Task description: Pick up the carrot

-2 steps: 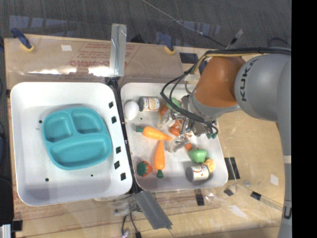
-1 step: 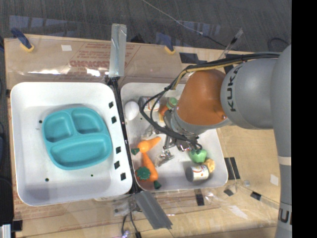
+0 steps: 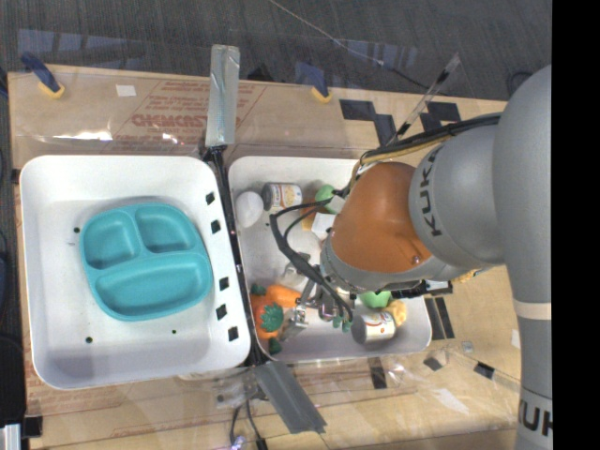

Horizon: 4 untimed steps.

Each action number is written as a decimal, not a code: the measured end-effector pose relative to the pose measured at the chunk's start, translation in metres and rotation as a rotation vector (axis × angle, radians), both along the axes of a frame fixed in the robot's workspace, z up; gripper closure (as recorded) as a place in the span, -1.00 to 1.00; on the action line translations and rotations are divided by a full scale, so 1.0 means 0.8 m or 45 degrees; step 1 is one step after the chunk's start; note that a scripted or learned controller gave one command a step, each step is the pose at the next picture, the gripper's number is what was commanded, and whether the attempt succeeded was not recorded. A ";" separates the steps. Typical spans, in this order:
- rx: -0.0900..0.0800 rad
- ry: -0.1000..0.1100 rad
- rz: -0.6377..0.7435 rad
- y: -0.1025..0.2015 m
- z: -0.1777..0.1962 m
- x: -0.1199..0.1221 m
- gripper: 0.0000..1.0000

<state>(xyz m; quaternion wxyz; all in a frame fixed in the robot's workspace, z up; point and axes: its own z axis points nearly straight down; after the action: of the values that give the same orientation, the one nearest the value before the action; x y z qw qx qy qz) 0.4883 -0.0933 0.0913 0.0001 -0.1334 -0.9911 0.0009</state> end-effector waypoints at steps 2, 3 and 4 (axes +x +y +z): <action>0.002 0.004 0.014 0.004 0.000 -0.014 -1.00; 0.003 0.004 0.003 0.003 -0.001 -0.015 -1.00; 0.005 0.006 0.255 0.004 -0.001 -0.015 -1.00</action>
<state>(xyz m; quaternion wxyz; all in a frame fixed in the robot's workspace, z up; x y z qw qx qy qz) 0.4765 -0.0900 0.0908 0.0025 -0.0336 -0.9994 -0.0006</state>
